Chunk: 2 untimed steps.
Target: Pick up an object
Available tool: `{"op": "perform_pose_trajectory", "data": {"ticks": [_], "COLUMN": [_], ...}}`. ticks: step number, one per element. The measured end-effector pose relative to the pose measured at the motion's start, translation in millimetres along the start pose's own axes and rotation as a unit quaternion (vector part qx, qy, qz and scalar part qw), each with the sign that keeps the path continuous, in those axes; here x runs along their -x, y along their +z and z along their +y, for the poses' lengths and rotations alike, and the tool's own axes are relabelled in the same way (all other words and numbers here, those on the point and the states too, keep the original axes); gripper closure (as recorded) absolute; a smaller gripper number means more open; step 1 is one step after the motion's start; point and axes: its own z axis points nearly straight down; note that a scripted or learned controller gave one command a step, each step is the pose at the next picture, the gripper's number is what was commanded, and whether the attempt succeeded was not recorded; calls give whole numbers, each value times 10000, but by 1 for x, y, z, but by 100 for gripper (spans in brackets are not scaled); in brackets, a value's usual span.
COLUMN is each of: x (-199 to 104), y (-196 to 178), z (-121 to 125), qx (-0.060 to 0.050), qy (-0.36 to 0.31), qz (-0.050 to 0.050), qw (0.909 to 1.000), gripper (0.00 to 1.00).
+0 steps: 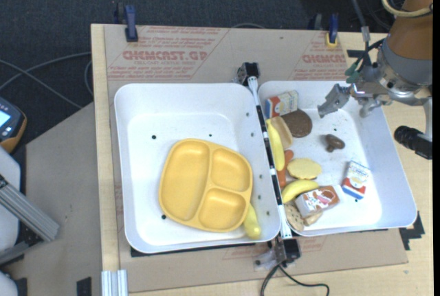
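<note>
The gripper (342,99) hangs spread and empty over the right bin (392,181); the small brown piece (334,143) lies just below it, apparently the nearest loose target.

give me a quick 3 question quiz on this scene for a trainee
1. True or false: the yellow tray lies in the left bin.
2. Which bin does the gripper hover over? A) left B) right
3. Fill in: the small brown lump lies in the ____ bin.

Key: 1 true; 2 B, the right bin; 3 right.
</note>
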Motion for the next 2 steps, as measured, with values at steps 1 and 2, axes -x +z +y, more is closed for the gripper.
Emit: {"op": "perform_pose_trajectory", "data": {"ticks": [1,2], "x": [-16,-22], "y": [135,162], "z": [54,89], "qx": [-38,-102], "qy": [-17,-27], "qz": [9,-6], "qw": [10000,9999], "gripper": [0,0]}}
